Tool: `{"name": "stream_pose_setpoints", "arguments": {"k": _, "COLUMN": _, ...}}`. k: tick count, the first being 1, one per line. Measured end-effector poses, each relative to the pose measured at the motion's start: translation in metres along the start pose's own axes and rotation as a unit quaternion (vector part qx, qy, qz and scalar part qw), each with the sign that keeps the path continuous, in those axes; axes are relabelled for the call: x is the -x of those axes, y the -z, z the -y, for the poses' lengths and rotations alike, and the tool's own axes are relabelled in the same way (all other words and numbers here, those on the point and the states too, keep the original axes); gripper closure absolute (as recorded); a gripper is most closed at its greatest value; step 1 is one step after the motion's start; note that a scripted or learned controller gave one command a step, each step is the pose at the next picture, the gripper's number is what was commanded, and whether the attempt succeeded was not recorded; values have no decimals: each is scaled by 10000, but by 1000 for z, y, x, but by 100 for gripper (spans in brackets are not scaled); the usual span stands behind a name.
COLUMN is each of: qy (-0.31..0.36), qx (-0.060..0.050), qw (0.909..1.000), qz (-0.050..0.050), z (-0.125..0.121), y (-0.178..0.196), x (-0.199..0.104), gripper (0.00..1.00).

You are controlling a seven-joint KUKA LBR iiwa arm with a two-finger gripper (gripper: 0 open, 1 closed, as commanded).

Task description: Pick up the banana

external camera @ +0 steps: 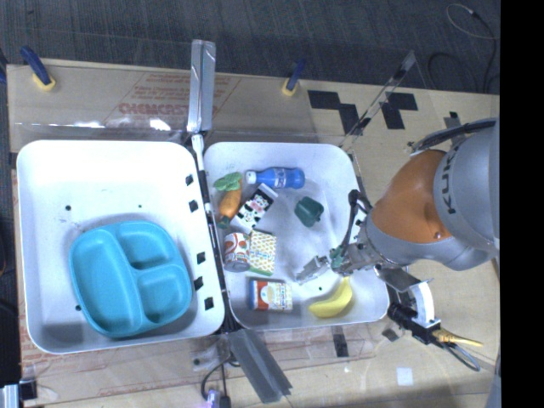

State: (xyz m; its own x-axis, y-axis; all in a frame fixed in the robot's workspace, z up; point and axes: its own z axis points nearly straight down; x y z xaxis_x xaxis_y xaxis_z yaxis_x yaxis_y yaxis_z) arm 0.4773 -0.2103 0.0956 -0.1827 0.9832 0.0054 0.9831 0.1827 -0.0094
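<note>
1. Reaching in from the right: grey arm (463, 202) with orange band, bending over the right bin (340, 155).
2. Hovering low in that bin: gripper (316, 267), just above and left of the banana (332, 300), not touching it as far as the slanted view allows.
3. Appearing released, fingers parted with nothing between them, though small and a bit blurred.
4. Lying near the bin's front right corner: the banana, beside a small carton (270, 295).
5. Sitting further back: blue bottle (275, 178), green cup (308, 211), carrot (229, 202).
6. Resting in the left bin (51, 177): blue divided plate (130, 276).
</note>
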Motion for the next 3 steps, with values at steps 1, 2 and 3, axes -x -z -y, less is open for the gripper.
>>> {"name": "stream_pose_setpoints", "arguments": {"k": 1, "qy": 161, "qx": 16, "qw": 9999, "qz": -1, "z": 0, "y": -6, "x": -1, "gripper": 0}}
{"name": "stream_pose_setpoints", "arguments": {"k": 2, "qy": -203, "qx": 29, "qw": 9998, "qz": 9, "z": 0, "y": -6, "x": 0, "gripper": 0}}
{"name": "stream_pose_setpoints", "arguments": {"k": 3, "qy": 472, "qx": 12, "qw": 9989, "qz": -4, "z": 0, "y": -6, "x": -1, "gripper": 0}}
